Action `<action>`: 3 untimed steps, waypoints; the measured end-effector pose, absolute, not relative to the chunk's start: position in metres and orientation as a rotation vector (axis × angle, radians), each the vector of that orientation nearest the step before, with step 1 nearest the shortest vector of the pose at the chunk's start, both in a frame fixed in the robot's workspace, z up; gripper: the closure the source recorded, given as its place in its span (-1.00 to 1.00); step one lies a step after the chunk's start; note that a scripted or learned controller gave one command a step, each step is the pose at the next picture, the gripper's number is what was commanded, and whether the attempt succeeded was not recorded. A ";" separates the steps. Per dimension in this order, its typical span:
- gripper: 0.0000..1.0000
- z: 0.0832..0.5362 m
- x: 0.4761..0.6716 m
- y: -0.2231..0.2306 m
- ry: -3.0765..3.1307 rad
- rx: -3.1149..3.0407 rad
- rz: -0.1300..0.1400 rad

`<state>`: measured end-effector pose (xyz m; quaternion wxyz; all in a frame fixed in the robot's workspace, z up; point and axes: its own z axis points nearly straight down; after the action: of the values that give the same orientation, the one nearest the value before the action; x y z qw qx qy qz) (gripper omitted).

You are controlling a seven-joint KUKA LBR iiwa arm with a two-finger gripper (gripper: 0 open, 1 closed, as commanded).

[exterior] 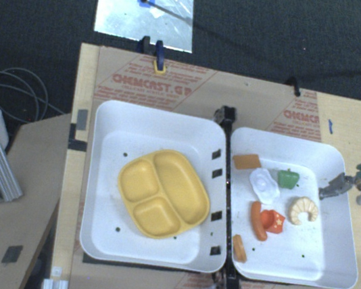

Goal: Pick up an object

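**Gripper Waiting at Right Bin Edge, Objects Untouched**

Camera view, left bin: the left bin [111, 129] is holding a yellow divided plate [161, 201], lying flat and slightly rotated near the middle of the floor. Nothing is resting in its three compartments, and it is sitting well apart from the arm's side of the bench.

Camera view, right bin: the right bin [336, 256] is carrying the candidate objects, loosely clustered toward its left half. An orange block [247, 162] is lying near the top left; a green pepper [288, 178] is sitting beside a clear plastic piece [264, 186]. Below them a croissant [304, 210] is lying nearest the arm, with a red-and-orange toy pair [264, 221] just to its left and a small carrot-like piece [239, 248] close to the dividing wall.

Camera view, arm: the gripper [335, 186] is hanging over the right bin's upper right rim — a grey tip is pointing inward toward the croissant and pepper. Finger spacing cannot be told at this angle, and no object is showing between them. Judged from this layout, the pick is not yet made; the croissant is probably offering the shortest reach.
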<state>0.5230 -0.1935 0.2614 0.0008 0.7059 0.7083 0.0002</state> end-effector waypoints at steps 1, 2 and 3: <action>-1.00 0.186 0.485 -0.171 2.228 2.224 -0.003; -1.00 0.080 0.487 -0.087 2.232 2.210 0.002; 1.00 0.095 0.488 -0.093 2.220 2.216 0.004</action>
<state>0.4881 -0.0931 0.0954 0.0025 0.7065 0.7077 0.0012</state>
